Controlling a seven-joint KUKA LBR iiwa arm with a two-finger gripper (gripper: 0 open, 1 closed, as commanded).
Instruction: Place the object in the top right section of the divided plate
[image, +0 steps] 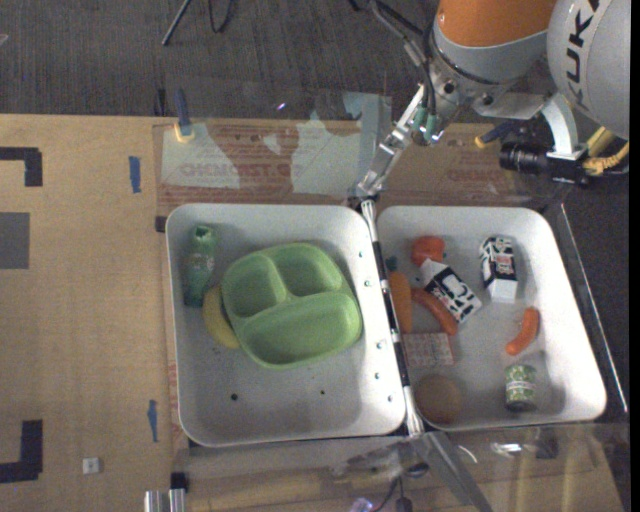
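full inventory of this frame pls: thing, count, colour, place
divided plate: 1, green, left bin, empty
bottle: 1, green, left of plate
banana: 1, yellow, partly under plate's left edge
left bin: 1, white
right bin: 1, white
milk cartons: 2, black-and-white, right bin upper half
carrot: 1, orange, right bin left edge
sausages: 2, red-orange, right bin
tomato-like item: 1, red, right bin top
cracker: 1, pinkish, right bin
round bun: 1, brown, right bin bottom
jar: 1, green, right bin bottom right
pincer: 1, above the bins' top edge

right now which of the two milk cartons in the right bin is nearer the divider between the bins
The tilted milk carton lying beside the sausage; the other milk carton sits further right, towards the bin's back.
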